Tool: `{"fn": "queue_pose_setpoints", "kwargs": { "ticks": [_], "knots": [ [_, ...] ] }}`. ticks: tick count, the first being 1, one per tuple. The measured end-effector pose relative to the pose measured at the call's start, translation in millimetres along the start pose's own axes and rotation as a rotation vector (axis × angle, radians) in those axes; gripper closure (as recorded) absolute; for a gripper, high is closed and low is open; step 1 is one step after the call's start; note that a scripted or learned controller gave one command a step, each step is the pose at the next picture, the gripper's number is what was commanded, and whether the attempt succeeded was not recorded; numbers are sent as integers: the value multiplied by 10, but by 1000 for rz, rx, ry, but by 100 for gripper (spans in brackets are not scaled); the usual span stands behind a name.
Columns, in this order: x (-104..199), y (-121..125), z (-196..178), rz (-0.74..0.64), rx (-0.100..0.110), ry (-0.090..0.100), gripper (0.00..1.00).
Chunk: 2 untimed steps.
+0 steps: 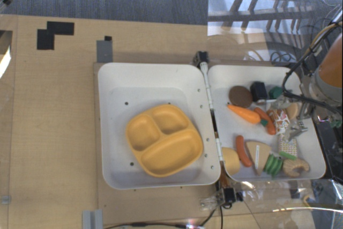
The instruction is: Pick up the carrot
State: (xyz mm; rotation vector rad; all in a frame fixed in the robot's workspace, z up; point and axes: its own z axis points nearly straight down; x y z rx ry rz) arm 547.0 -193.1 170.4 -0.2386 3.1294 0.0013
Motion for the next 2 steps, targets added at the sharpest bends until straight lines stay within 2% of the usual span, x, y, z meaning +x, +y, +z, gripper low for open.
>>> {"fn": "queue_pose_setpoints", "kwargs": {
  "ticks": [1, 2],
  "knots": [
    [-316, 327, 798, 52, 5, -14, 0],
    [-1201, 202, 822, 136, 3, -4, 0]
  ]
}}
